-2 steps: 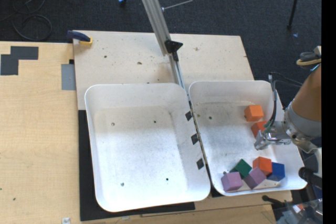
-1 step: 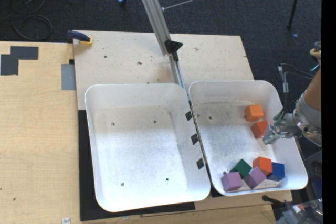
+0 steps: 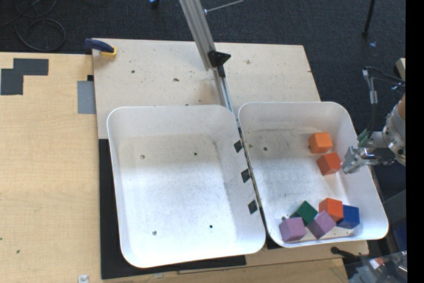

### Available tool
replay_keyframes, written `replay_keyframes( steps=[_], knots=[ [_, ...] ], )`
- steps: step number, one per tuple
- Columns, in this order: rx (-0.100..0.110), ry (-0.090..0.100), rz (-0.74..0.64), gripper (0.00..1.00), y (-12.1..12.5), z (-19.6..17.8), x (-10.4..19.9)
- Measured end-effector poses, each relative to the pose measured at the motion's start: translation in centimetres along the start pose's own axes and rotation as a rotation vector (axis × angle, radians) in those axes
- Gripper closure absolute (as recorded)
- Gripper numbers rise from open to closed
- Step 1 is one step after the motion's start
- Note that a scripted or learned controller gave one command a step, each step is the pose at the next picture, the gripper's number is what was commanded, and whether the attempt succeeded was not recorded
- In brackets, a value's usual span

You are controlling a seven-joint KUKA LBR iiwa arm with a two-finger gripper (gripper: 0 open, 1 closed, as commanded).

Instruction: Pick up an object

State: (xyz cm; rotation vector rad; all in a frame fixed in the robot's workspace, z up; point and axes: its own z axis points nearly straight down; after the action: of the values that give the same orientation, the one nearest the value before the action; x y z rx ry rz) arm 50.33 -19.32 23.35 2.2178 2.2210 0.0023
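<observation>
The right bin [image 3: 285, 117] holds several small blocks. An orange cube [image 3: 320, 141] and a red-orange cube [image 3: 328, 163] lie near its right wall. At its near right corner sit a green block [image 3: 305, 211], two purple blocks [image 3: 292, 228] [image 3: 321, 224], an orange-red block [image 3: 332, 207] and a blue block [image 3: 350, 216]. My gripper [image 3: 352, 161] hangs at the bin's right rim, just right of the red-orange cube. No block shows between its fingers.
The left bin [image 3: 172, 182] adjoins the right one across a shared divider with black clips [image 3: 244, 174]. A slanted metal pole [image 3: 197, 20] rises behind the bins. A blue-and-yellow clamp [image 3: 101, 46] lies at the bench's far left corner.
</observation>
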Motion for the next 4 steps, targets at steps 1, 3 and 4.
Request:
replay_keyframes(
  steps=[1, 3, 4],
  knots=[
    [0.007, 0.004, -0.003, 1.00, -0.4, 1.1, 5.0],
    [0.005, 0.004, -0.004, 1.00, 0.2, 1.3, 15.7],
    [0.008, 0.004, -0.003, 1.00, 0.0, 2.0, 21.1]
  ],
)
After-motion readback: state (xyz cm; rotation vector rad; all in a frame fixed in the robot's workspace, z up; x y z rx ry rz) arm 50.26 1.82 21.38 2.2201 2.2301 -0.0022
